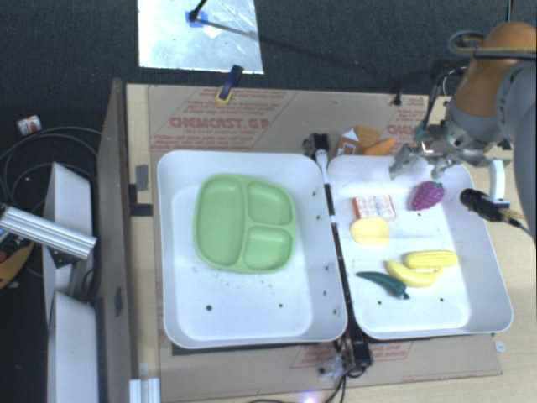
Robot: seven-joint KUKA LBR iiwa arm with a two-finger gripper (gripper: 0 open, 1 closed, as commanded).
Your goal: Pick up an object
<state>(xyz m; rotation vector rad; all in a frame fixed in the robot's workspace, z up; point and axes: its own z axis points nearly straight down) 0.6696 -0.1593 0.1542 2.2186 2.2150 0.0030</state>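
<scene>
The right bin (482, 296) holds several toy foods: a purple bunch of grapes (427, 196), a red and white packet (372, 206), a pale yellow lump (370, 230), a yellow corn cob (431, 259), a banana (414, 274) and a dark green pepper (384, 283). My gripper (417, 164) hangs over the far edge of this bin, just up and left of the grapes. It is open with nothing between its fingers. The grey arm with its orange band (495, 65) comes in from the upper right.
A green divided plate (244, 222) lies in the left bin (193, 309). An orange object (373, 145) sits on the cardboard behind the right bin. A black part (482, 203) reaches over the right bin's right rim. Cables and a metal rail lie far left.
</scene>
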